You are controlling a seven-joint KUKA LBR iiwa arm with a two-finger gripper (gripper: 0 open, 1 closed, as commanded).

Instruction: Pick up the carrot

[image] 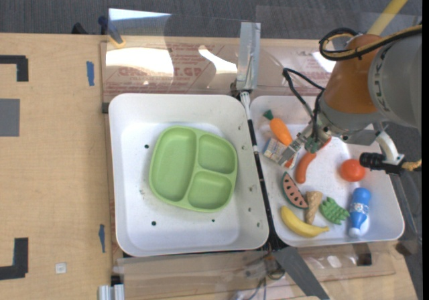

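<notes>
The carrot (277, 129) lies near the back left corner of the right bin (395, 221), close to the divider wall. Just in front of it sit a small silvery packet (275, 151) and a red sausage (303, 167), hemming in its near side. The gripper (310, 141) and grey arm (375, 91) hang just to the carrot's right, blocking that side. Bare white floor lies behind the carrot, toward the back wall.

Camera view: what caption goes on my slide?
Robot gripper hovers beside the carrot among toy foods in the right bin.
</notes>
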